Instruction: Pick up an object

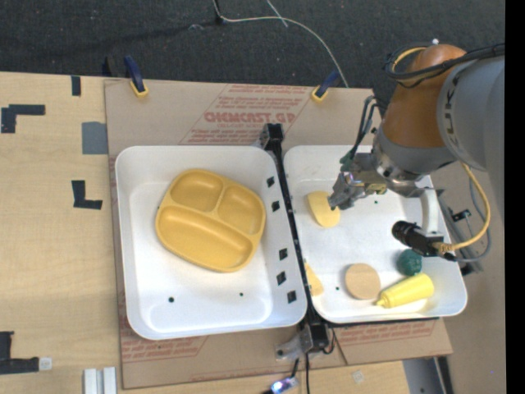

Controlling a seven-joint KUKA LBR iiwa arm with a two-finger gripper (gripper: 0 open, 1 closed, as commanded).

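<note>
Far left of the gripper: left bin (135, 302), holding a yellow divided plate (210, 218), upright, lying well apart from everything else.

Nearer, low and left of the gripper: a small yellow-orange piece (312, 281) at the right bin's (385, 220) left wall, partly cut off by the divider.

Just left of and below the fingertips: pale yellow slice (323, 209), on the bin floor. Likely the target.

Gripper (344, 194): down low over the right bin, tips touching or just beside the slice's right edge. Fingers dark and bunched; cannot tell how wide they stand, nor whether the slice sits between them.

Below the gripper, near the bin's front: tan disc (362, 281). Right of that, a yellow bottle (404, 291) lying on its side, and a green ball (409, 263) just above it.

Progress, as judged: arm is at the slice, but the slice looks to rest on the floor. Grasp unconfirmed; lift not yet done.
</note>
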